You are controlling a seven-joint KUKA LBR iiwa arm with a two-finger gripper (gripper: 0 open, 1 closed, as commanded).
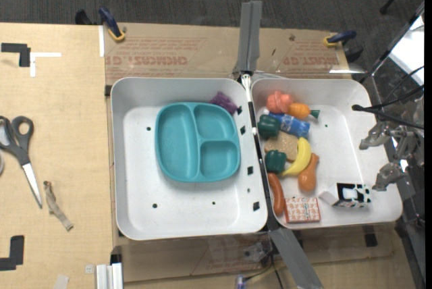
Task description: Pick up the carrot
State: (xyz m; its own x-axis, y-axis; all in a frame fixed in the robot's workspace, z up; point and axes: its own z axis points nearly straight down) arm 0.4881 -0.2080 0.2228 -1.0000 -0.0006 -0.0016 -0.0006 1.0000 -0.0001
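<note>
- Hotdog (276, 192), red-orange, lies low in the right bin (341, 213), along its left wall, with a red patterned card (302, 209) just right of it.
- A small black-and-white box (352, 194) sits near the bin's lower right corner, well apart from the food pile.
- The carrot (308, 178), an orange stub, lies in the lower middle of the right bin, touching the lower end of the yellow banana (300, 158) and just above the card.
- A green pepper (275, 160) rests left of the banana; a slice of bread (284, 144) shows beneath them.
- Higher up lie a second green piece (268, 124), a blue bottle (294, 124), and a pink-and-orange item (286, 105) near the bin's top.
- The claw (392, 156) hangs at the right edge of the frame, beside the right bin's right rim, well apart from the carrot; its fingers stand spread and grip nothing.
- In the left bin (131, 166), a teal divided plate (198, 142) lies in the middle, with a purple object (225, 102) just past its upper right edge.
- On the bench (54, 146) at the far left of the frame lie scissors (21, 152).
</note>
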